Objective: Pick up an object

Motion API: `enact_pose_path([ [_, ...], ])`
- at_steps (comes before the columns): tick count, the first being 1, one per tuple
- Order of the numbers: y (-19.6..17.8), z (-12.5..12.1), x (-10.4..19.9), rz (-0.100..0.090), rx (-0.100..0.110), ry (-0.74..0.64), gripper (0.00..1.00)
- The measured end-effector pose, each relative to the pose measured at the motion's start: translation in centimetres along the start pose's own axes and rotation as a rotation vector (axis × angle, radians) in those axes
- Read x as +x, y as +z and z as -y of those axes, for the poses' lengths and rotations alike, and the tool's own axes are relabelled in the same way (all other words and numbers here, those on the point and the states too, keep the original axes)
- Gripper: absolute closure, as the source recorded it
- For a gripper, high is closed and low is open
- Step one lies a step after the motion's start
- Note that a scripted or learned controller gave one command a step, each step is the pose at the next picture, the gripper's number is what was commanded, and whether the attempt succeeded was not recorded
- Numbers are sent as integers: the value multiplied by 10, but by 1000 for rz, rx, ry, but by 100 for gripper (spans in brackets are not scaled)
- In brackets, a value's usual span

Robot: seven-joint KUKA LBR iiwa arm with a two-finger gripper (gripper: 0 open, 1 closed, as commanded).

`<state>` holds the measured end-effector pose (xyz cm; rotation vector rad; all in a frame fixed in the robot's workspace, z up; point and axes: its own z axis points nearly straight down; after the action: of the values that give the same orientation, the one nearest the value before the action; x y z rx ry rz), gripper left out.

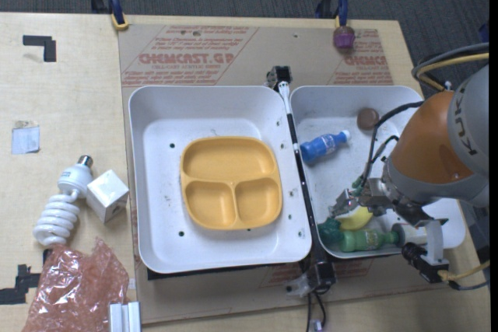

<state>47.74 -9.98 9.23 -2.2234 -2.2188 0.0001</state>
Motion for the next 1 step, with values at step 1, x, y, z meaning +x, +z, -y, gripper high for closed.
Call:
enact_pose_path([
  [1, -10, -1, 0, 1, -3, 1, 100],
])
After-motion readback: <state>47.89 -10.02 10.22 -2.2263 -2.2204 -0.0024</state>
